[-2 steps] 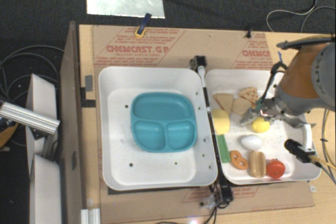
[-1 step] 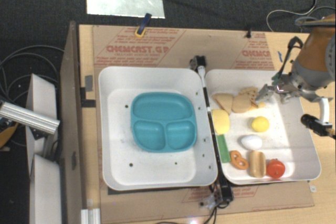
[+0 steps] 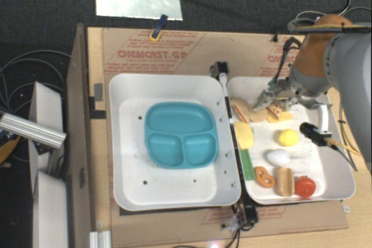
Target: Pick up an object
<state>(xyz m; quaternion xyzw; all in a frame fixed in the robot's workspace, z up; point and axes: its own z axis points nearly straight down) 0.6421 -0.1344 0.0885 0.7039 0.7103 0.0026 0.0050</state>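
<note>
A: Where's your gripper (image 3: 268, 99) rn?

B: Low at the right bin's (image 3: 347, 180) far edge, w/ fingers spread, nothing between them. Under it you've got a tan cracker piece (image 3: 279, 115), just beside.

A: What could bite you?

B: Clutter. Yellow ball (image 3: 288, 137), white egg (image 3: 278, 157), pretzel (image 3: 263, 176), bread roll (image 3: 285, 180), tomato (image 3: 305, 186) sit close along the near edge; a flat piece may slip out of the fingers, imo, or you nudge a neighbour.

A: Surroundings?

B: Left bin (image 3: 133, 183) holds a teal divided tray (image 3: 181, 134); bins sit on cardboard sheet (image 3: 174, 52), dark carpet (image 3: 40, 3) beyond, cables (image 3: 20, 75) at left
</note>
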